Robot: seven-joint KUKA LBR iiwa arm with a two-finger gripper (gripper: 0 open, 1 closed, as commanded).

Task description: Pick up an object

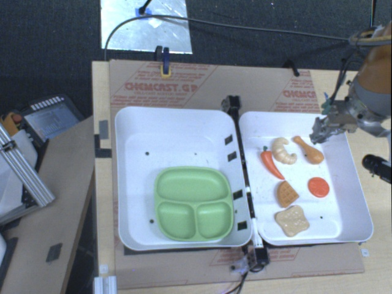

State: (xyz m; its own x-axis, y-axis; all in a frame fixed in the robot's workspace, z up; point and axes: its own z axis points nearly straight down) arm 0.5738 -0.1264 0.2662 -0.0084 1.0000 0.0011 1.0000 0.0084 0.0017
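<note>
Pick not done yet, by the look of it: nothing is lifted, every object sits on a bin floor. Whole grasp is left: choose a target, descend, close, raise.

Landmark = right bin (pixel 352 164).

- Left bin (pixel 131 164): touching the right bin's left wall. Holds the green divided tray (pixel 193 202), lying flat toward its near side.
- Arm (pixel 375 84): reaches in over the right bin's far right corner, grey links, orange band up top, wrist angled down and left toward the bin.
- Gripper (pixel 321 131): hanging over the right bin's far edge, just above and right of the drumstick. Too small and dark to make out its state, so cannot tell. Nothing seen in it.
- Toast slice (pixel 291 220): near-side middle of the right bin.
- Drumstick (pixel 308 150): far half of the right bin, closest item to the gripper, likely target.
- Pale shrimp-like piece (pixel 283 150): just left of the drumstick, apart from it.
- Carrot (pixel 272 164): left side of the right bin, lying diagonal, touching or nearly touching the pale piece.
- Brown cookie-like wedge (pixel 286 193): middle of the right bin.
- Red disc (pixel 318 187): right of the wedge, apart from it.
</note>
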